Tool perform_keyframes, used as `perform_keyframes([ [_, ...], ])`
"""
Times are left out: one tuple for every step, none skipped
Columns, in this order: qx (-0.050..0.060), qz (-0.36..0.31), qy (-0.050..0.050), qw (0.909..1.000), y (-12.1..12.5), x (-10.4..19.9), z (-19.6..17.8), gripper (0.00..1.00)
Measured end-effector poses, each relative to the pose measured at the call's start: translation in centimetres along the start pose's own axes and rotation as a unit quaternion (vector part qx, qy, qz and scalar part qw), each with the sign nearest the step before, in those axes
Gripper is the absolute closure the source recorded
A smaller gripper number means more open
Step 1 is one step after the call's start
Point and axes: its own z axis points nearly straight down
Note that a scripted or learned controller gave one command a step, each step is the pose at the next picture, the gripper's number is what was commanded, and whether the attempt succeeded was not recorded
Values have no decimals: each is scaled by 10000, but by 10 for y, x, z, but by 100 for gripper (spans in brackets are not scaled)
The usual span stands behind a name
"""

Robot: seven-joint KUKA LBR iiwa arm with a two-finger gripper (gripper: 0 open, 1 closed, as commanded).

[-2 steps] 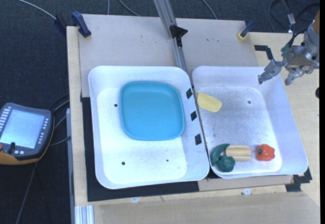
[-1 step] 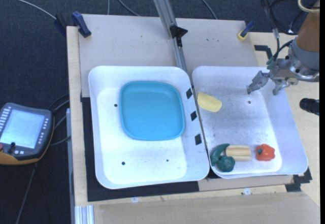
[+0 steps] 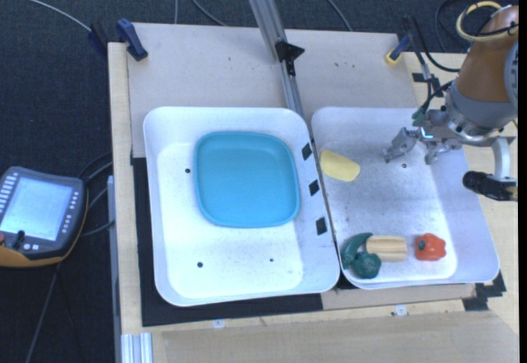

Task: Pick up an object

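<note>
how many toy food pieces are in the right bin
4: a yellow piece by the left wall; a green one, a tan one and a red one along the near edge.

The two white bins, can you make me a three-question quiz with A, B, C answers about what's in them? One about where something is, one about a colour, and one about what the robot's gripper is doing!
1. Where is the blue plate?
A. In the left bin
B. In the right bin
C. On the floor

2. What colour is the piece nearest the divider in the right bin, by the plate?
A. Purple
B. Yellow
C. Black

3. What is the gripper doing?
A. Holding the plate
B. Holding the red piece
C. Hanging over the right bin, holding nothing

Answers: 1 A, the plate lies in the left bin. 2 B, the yellow piece lies there. 3 C, the fingers are spread with nothing between them; the red piece lies at the bin's near edge.
</note>
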Motion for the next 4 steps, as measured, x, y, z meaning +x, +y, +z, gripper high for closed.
perform_keyframes([
  [-7, 3, -2, 10000, 0, 0, 43, 0],
  [-23, 1, -5, 10000, 1, 0, 31, 100],
  [-34, 3, -8, 10000, 0, 1, -12, 100],
  [-36, -1, -7, 10000, 1, 12, -64, 100],
])
